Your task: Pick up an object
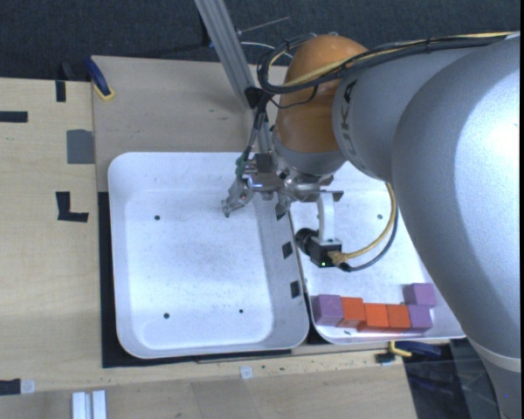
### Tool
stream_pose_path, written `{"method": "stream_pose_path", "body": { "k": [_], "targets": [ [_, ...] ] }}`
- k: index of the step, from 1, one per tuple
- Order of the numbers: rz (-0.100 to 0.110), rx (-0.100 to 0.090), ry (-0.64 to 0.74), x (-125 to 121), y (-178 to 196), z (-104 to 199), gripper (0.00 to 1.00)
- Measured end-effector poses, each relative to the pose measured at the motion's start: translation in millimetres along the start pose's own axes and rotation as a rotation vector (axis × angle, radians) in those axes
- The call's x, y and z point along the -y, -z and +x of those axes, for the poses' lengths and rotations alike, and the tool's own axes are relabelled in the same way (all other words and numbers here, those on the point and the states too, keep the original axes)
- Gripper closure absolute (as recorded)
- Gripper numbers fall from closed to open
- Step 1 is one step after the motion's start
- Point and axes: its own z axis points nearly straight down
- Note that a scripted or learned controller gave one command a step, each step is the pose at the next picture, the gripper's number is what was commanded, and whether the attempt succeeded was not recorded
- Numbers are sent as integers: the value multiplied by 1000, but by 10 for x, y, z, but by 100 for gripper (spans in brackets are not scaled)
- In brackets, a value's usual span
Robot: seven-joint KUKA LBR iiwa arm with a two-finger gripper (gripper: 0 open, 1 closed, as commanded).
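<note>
A row of small blocks lies at the near edge of the right bin (367, 190): a purple block (329, 307), two orange blocks (373, 314) and another purple block (419, 298) at the right end. My gripper (258, 204) hangs over the wall between the two bins, at the far right corner of the left bin (192, 251). Its fingers (234, 201) are spread open with nothing between them. The blocks are well toward the near side from the gripper, about a third of the bin's length away.
The grey arm with its orange band (319, 85) covers much of the right bin. A cable with a yellow plug (332, 256) hangs below the wrist. A metal rail (223, 33) slants up at the back. The wooden bench (35, 234) surrounds the bins.
</note>
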Motion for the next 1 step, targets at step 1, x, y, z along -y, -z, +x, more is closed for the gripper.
{"method": "stream_pose_path", "body": {
  "k": [1],
  "targets": [
    [3, 3, -8, 879, -7, -4, 0]
  ]
}}
